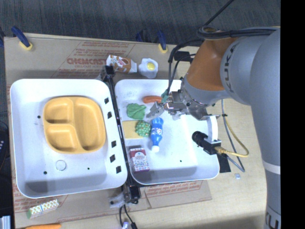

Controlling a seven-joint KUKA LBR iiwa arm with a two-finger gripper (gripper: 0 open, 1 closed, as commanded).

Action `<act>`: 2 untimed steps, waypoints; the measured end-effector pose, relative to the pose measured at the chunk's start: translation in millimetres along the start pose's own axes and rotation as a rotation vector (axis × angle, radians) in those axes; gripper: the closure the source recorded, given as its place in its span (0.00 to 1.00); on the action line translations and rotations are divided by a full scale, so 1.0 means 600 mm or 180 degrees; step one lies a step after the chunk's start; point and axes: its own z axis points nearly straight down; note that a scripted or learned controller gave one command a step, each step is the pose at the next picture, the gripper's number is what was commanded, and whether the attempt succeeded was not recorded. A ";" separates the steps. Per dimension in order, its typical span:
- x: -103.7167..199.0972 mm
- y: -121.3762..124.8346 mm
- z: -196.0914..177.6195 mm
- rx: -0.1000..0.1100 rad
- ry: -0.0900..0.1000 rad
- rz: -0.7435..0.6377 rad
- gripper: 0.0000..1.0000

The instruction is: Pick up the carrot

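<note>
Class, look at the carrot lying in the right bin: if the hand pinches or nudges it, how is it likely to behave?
The carrot looks small, smooth and rounded, so it may roll or slip when nudged. It probably weighs little for its size and seems stiff, like a toy. It lies close to the hand and the green leaf, so a push could shove it against the leaf.

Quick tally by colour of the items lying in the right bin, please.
Orange: 1, the carrot
Green: 2, the leafy piece and the bumpy green item
Blue: 1, the bottle
Red: 1, the small box
Yellow: 1, the flat slice
Total: 6
</note>
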 end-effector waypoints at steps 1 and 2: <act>0.097 0.166 0.005 -0.0005 -0.0001 0.0466 0.00; 0.145 0.058 0.007 0.0004 0.0000 0.0843 0.00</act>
